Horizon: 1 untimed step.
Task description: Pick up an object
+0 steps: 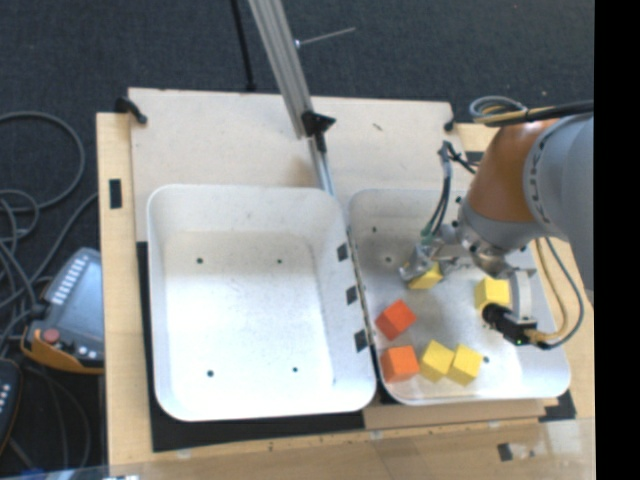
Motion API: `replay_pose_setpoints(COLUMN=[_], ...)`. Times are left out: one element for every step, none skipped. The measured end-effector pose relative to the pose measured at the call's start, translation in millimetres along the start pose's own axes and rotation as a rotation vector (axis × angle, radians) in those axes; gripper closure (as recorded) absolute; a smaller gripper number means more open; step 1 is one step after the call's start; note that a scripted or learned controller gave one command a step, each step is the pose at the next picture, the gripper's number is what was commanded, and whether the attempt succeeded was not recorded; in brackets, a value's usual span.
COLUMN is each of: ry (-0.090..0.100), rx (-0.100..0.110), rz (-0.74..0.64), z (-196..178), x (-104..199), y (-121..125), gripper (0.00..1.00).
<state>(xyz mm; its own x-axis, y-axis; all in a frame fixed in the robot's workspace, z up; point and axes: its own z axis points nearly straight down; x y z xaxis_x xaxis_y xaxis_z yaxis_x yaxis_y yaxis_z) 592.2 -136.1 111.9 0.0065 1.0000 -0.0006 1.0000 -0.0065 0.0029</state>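
Yellow block (426,279) at pincer (420,268), no legible markings.

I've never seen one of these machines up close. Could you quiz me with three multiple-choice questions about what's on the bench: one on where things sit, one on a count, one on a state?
1. Which shallow white bin holds the small blocks?
A. the left bin
B. the right bin
C. both bins

2. How many small orange cubes lie in that bin?
A. one
B. two
C. four

3. How do the two yellow cubes near the bin's front edge sit?
A. side by side, touching
B. stacked one on the other
C. in opposite corners

Answers:
1. B: every block lies in the right bin, under the grey and orange robot arm.
2. B: one orange cube sits above another, both near the bin's left wall.
3. A: the yellow pair rests flat on the bin floor, sides together.
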Motion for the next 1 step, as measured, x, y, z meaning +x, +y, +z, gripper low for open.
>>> replay_pose_setpoints(ry=[-0.001], rx=[-0.008], rz=[-0.015], z=[-56.5], x=[52.9], y=[77.0], gripper=[1.00])
